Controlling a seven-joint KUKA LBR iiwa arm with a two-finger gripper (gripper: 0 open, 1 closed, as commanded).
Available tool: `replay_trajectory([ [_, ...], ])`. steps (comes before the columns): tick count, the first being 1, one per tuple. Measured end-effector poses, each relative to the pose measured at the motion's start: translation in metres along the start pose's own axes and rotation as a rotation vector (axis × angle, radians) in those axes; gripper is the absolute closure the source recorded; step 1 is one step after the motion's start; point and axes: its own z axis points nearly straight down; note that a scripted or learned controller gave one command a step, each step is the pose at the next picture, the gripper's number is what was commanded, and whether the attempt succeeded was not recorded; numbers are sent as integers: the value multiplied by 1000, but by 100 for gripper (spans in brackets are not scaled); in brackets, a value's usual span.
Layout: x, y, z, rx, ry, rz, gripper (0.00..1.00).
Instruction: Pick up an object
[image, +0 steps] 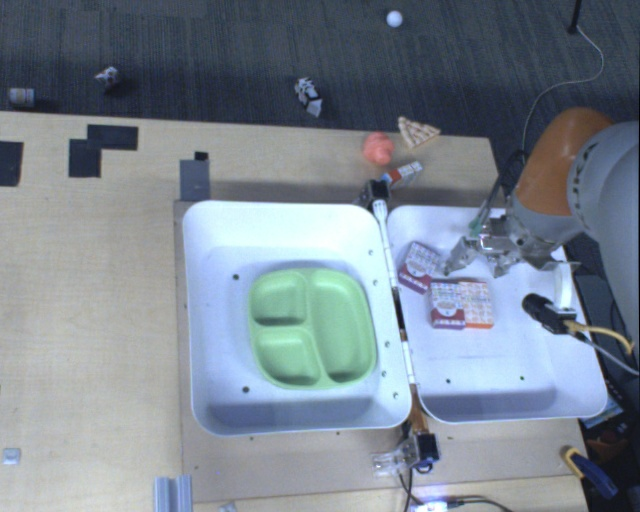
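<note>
**A:** What do you have on the feed?

**B:** I see two white bins side by side on the table (90, 300). The left bin (215, 300) holds a green divided tray (312, 326) with three compartments, lying flat near the middle.

**A:** And the right bin?

**B:** The right bin (520, 385) has two small packages. A red and white box (461, 304) lies flat near the centre, and a smaller pink and white packet (419, 266) sits just up and to its left, near the wall the bins share. The two look close together — I can't tell whether they touch.

**A:** Where's the arm?

**B:** The grey arm with its orange band (560, 160) reaches in from the right, over the upper part of the right bin. The pincer (487, 254) hangs just above the box and to the right of the packet.

**A:** Is it holding anything?

**B:** I see nothing between its fingers, but whether they are spread or pressed together I can't tell — the metal parts blur into each other.

**A:** Anything else?

**B:** Beyond the bins, on the table's far edge, I see an orange ball (378, 148), a pizza-slice toy (418, 132) and a small tube (400, 175)
</note>
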Motion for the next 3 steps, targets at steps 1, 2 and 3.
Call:
replay_trajectory([
  [1, 43, -62, -1, -1, 0, 3, 0],
  [2, 43, -60, -13, -7, -1, 2, 100],
  [3, 93, -114, -100, 1, 1, 1, 100],
])
